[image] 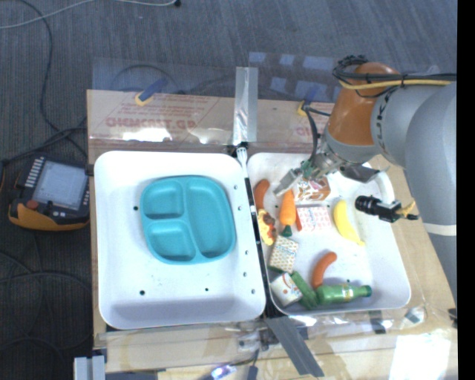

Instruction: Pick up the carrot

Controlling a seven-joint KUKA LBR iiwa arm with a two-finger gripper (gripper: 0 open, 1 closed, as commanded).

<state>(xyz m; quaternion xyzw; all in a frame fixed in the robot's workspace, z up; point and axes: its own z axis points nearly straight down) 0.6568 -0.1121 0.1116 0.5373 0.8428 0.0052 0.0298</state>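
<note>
The arm [423,141] was smooth grey, thick and rounded. An orange band [356,111] ringed it, black cables looping over that.

dark grey carpet floor [44,67] with black cables [37,22] surrounds the bench [171,119].

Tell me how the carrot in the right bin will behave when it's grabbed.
The carrot looks like a smooth, tapered toy, so it is probably stiff, light and a bit slippery. Being rounded, it may roll or slide out sideways. The sausage and card lying close by may get nudged.
</note>
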